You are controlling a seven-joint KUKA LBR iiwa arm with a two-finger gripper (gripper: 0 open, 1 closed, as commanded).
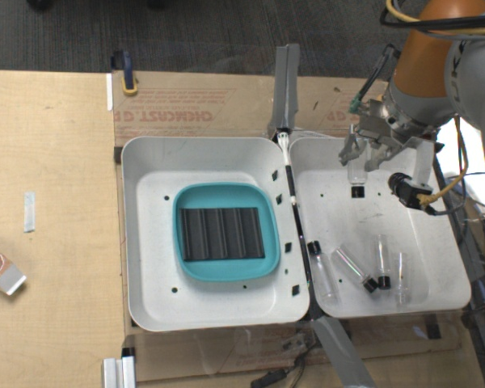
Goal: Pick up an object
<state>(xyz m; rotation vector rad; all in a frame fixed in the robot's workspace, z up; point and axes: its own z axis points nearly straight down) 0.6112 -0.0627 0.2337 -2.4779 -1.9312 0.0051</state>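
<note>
The grey two-finger gripper [357, 158] hangs above the far part of the right shallow white bin [436, 297]; whether it is apart or together cannot be told, and nothing is seen held. Several clear plastic tubes with black caps [352, 267] lie in that bin's near part, well apart from the gripper. The left shallow white bin [145, 297] holds a teal rectangular tray with a dark ribbed insert [225, 233].

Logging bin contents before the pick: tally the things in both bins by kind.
Teal tray with a dark ribbed insert, left bin: 1
Clear tubes with black caps, right bin: about 4, hard to separate
Total: about 5
</note>
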